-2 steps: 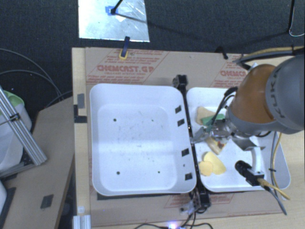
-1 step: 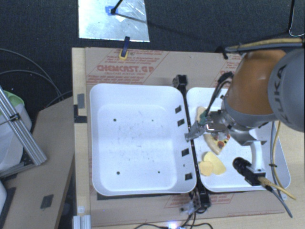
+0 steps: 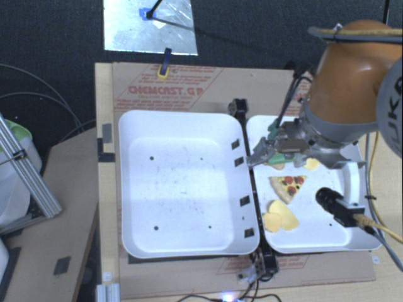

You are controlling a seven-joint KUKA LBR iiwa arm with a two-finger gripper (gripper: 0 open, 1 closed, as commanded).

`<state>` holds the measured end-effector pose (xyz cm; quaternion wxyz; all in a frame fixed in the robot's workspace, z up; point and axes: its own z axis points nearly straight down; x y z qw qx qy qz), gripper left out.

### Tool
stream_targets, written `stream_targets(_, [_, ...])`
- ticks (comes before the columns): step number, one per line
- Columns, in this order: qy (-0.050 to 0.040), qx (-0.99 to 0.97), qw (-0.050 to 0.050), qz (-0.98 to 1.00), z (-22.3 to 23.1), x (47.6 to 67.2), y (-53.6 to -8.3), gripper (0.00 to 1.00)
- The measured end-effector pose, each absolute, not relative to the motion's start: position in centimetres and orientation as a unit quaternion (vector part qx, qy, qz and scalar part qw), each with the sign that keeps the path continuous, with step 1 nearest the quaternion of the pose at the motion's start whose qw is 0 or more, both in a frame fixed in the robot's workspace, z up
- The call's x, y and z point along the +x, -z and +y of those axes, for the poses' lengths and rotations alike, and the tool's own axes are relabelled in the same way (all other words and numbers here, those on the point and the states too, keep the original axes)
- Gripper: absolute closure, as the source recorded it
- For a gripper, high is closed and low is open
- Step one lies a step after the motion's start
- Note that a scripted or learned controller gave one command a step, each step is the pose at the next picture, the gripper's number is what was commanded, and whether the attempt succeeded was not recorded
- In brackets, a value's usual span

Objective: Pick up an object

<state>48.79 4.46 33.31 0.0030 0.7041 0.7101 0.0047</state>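
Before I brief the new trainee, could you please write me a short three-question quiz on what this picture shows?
1. True or false: the pizza slice lies in the left bin.
2. Which thing lies nearest the front rim of the right bin? A) the yellow chips B) the pizza slice C) the green item
3. Fill in: the gripper hangs over the right bin's ______ end, near the divide between the bins.

Key: 1 false, it lies in the right bin. 2 A. 3 far.
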Motion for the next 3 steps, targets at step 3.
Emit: stream_targets(3, [0.0047,0.708,-0.002,0.706,7.8,57.8,-17.8,1.00])
